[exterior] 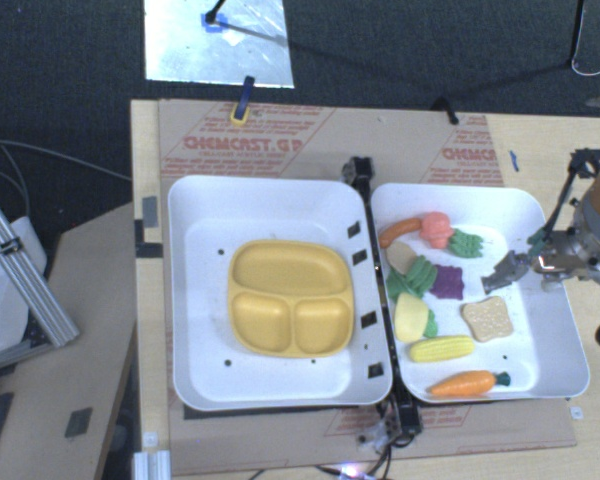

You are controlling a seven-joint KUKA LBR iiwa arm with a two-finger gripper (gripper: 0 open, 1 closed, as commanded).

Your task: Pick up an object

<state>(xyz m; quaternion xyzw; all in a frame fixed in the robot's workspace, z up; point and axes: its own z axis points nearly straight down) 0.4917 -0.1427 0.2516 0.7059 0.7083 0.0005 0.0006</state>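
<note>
The right bin (550, 348) holds several toy foods. There is a bread slice (488, 319), a purple piece (448, 282), a corn cob (441, 348) and an orange carrot (463, 384). A pink piece (436, 228) and a green leafy piece (467, 243) lie further back. My gripper (503, 271) hangs over the right half of this bin. It is just above and right of the bread slice and right of the purple piece, and I see nothing held in it.
The left bin (195, 268) carries a yellow divided plate (290, 298). More toys lie near the divider: a second carrot (400, 231), a beige piece (402, 258), a green piece (412, 278) and a yellow piece (411, 318). The right bin's floor is bare at its far right.
</note>
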